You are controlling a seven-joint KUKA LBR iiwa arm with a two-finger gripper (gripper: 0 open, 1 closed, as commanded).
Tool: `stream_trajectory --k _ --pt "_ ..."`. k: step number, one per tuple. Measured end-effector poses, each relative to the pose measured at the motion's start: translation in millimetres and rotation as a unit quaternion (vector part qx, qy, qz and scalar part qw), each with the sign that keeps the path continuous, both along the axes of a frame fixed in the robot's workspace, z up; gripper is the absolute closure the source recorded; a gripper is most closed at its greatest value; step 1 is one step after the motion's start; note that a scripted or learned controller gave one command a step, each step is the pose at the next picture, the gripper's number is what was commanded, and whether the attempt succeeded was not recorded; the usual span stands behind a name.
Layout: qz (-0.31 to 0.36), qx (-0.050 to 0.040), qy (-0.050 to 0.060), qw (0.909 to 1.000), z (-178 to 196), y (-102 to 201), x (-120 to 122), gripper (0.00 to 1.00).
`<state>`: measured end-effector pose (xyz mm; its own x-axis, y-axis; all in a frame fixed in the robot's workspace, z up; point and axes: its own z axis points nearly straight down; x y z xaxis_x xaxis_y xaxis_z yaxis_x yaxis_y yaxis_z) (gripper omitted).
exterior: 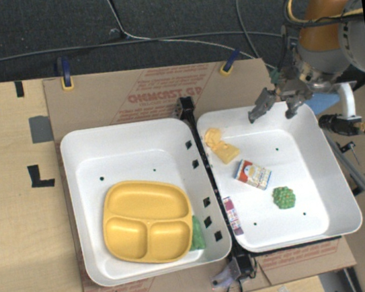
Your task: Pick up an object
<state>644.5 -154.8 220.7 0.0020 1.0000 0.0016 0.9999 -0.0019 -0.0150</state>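
Grey gripper [274, 110] spread wide, holding nothing, over right bin [323, 175]: cheese [219, 146], carton [253, 175], broccoli [284, 197], one each.

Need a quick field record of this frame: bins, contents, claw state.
left bin: yellow tray with three compartments; green item wedged by the tray's right edge
right bin: yellow piece, red-and-white packet, green ball, pink wrapper along the left wall
claw: open, over the right bin's far edge, holding nothing
nearest item to claw: yellow piece
task status: nothing picked yet
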Motion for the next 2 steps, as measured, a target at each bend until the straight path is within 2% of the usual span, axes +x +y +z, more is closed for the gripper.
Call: stream_trajectory --k 1,2 --pt "0.002 -0.0011 -0.007 1.0000 8.7 0.4 2.8 0.00" --pt "0.002 -0.0009 -0.005 1.0000 -39.2 8.9 -0.7 0.00"
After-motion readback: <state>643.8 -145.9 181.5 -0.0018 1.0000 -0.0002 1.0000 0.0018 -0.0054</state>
